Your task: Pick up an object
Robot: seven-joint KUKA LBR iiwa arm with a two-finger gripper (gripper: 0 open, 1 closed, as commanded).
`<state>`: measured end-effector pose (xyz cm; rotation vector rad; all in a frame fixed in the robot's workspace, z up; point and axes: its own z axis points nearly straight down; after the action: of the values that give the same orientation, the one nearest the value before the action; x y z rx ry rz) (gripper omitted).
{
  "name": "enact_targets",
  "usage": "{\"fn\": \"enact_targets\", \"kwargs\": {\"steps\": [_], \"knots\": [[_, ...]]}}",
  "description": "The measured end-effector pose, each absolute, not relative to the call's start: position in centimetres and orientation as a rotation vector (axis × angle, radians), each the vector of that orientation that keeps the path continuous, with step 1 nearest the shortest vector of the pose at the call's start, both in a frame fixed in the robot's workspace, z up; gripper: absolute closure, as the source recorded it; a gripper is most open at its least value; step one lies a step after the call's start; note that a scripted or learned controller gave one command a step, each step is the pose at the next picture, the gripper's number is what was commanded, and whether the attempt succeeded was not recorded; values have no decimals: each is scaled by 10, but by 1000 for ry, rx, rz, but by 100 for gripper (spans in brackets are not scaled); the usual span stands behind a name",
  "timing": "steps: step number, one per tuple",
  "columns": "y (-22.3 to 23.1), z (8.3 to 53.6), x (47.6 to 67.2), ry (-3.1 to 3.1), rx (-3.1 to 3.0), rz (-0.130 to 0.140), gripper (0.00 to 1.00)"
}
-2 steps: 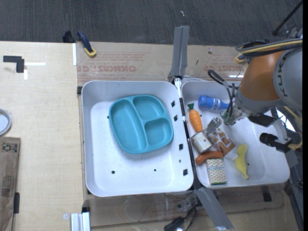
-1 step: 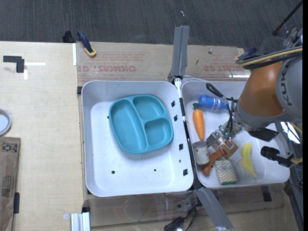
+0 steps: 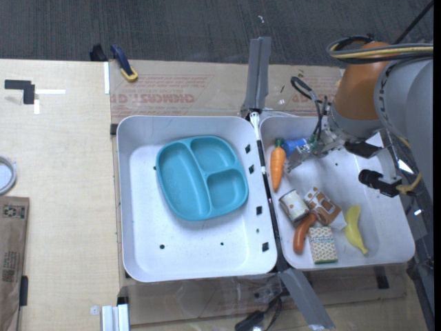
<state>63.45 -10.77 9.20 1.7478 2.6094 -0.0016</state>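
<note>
The gripper (image 3: pixel 303 156) is seen low in the right bin (image 3: pixel 386 254), at about eleven o'clock of that bin's floor; whether its fingers are spread or closed cannot be told from this slant. A toy carrot (image 3: pixel 276 167) lies just beside it at nine o'clock, upright along the bin's left wall, with a blue item (image 3: pixel 295 145) near its top. The carrot is judged light, stiff and smooth, so slipping is likely; it would best be taken across its thick orange middle. A sausage (image 3: pixel 302 232), a banana (image 3: pixel 354 228) and small boxes (image 3: pixel 322 244) are gathered toward six o'clock. In the left bin (image 3: pixel 138 254) a blue divided plate (image 3: pixel 201 178) rests.
</note>
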Motion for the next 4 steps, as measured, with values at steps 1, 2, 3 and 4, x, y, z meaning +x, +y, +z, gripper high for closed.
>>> {"fn": "enact_targets", "kwargs": {"steps": [1,2,3,4], "knots": [[-108,102,635,2610,1743,-2,100],[-106,88,649,2615,1801,-35,100],[-40,193,660,2546,1835,1,100],[-40,192,659,2547,1837,-2,0]]}}
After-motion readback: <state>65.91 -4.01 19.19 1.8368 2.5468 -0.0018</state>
